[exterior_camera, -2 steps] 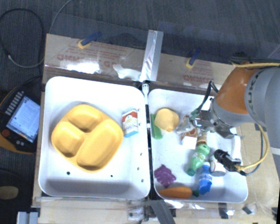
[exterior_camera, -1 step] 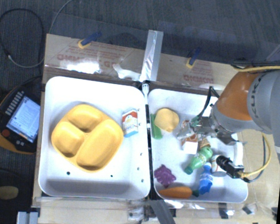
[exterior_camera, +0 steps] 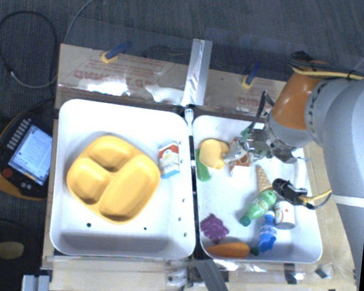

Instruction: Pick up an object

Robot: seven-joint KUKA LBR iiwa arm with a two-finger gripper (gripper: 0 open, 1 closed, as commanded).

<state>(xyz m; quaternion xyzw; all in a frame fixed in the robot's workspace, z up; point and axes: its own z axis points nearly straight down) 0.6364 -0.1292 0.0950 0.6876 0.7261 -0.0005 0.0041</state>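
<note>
Gripper (exterior_camera: 242, 150) sits low in right bin (exterior_camera: 301, 250) beside yellow toy (exterior_camera: 211, 151), finger state unclear; toy looks light, smooth, rounded — probably slippery, so grip across its middle.

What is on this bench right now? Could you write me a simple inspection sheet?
Surface: two shallow white bins, left bin and right bin, side by side.
Job's things: large yellow lumpy plastic shape and small red-and-white carton in the left bin; yellow rounded toy, green plastic bottle, blue bottle, purple toy, orange carrot, ice-cream cone in the right bin.
Clutter: nothing seen.
Grippers: end effector low in the right bin beside the yellow toy.
Cables: black cable on the floor.
Surroundings: handheld control pendant, left.
</note>
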